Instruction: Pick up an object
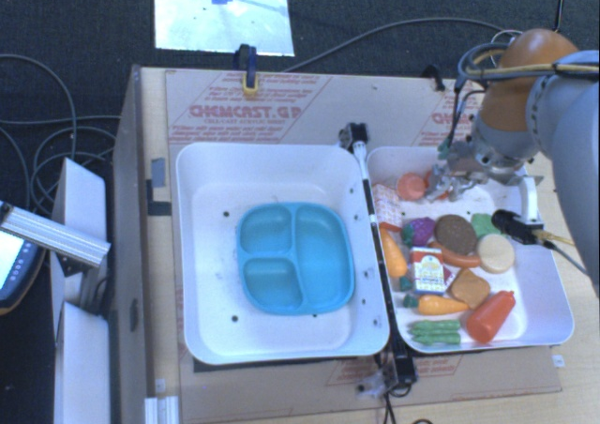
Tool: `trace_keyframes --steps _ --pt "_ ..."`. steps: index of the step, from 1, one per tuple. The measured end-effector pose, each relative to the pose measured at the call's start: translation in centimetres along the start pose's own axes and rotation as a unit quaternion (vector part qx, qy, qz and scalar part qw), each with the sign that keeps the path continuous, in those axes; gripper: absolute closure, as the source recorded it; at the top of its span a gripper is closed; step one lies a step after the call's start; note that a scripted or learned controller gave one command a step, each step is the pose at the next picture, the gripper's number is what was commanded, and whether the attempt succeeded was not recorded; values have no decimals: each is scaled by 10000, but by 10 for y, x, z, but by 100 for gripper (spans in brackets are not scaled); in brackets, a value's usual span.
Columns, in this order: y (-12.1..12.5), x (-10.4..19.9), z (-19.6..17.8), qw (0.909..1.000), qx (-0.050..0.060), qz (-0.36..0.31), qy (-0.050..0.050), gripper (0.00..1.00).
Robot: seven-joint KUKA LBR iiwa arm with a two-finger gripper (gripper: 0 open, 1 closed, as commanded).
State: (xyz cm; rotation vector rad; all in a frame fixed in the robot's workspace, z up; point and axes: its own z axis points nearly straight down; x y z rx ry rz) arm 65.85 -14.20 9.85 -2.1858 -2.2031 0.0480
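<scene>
The gripper (448, 186) hangs low over the far end of the right bin (548, 314), just beside a round orange-red toy (412, 187); whether it is open or closed cannot be told. That bin holds a heap of toy food, among them a brown patty (456, 231), a carrot (442, 304) and a red bottle (490, 315). The left bin (202, 178) holds a blue divided tray (294, 257).

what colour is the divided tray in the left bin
Light blue; the divided tray shows clearly in the camera view.
</scene>
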Motion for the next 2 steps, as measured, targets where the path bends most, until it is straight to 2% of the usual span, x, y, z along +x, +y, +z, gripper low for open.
trace_keyframes --steps 2 --pt "0 0 -22 10000 -11 -20 -7 100"
